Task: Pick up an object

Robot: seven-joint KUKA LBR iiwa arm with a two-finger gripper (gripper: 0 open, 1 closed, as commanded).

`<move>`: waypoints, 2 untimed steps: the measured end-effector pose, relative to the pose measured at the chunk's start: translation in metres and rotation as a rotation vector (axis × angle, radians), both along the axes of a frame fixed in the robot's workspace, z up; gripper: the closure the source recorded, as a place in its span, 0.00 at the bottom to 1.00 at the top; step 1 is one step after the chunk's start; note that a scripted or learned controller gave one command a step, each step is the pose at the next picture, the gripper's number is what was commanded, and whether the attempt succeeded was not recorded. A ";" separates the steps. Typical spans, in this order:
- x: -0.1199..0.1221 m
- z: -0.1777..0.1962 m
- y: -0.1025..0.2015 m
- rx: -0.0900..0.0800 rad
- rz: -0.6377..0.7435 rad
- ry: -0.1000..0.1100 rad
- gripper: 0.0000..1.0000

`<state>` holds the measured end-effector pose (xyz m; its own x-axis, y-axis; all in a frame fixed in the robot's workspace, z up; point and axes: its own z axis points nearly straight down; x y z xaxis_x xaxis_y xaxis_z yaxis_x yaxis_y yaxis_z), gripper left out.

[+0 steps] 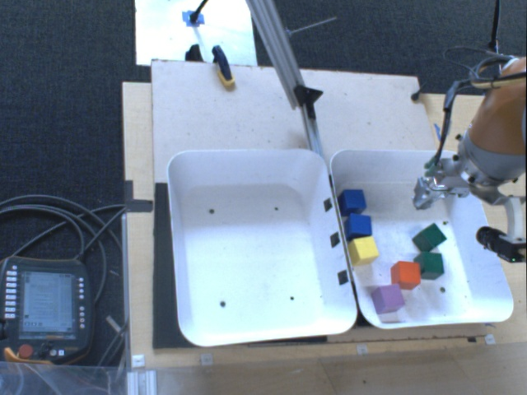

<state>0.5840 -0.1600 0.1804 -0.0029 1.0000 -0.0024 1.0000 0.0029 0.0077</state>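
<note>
Metal hand [426, 192], grip state unclear, hangs over smooth white bin [486, 303] holding matte cubes.

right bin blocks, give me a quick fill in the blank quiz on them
1. The two blue blocks sit along the right bin's ____ wall.
2. Just below the lower blue block lies a ____ block.
3. The orange block touches a ____ block at its lower left.
4. There are ____ green blocks in this bin.

Missing words: left; yellow; purple; two
</note>
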 end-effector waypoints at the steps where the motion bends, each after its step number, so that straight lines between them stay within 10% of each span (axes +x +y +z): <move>1: 0.012 0.056 0.001 0.000 0.002 -0.001 1.00; 2: 0.013 0.085 0.001 0.001 0.001 0.003 1.00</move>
<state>0.5974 -0.1592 0.2650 -0.0043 1.0000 -0.0014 1.0000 0.0043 0.0052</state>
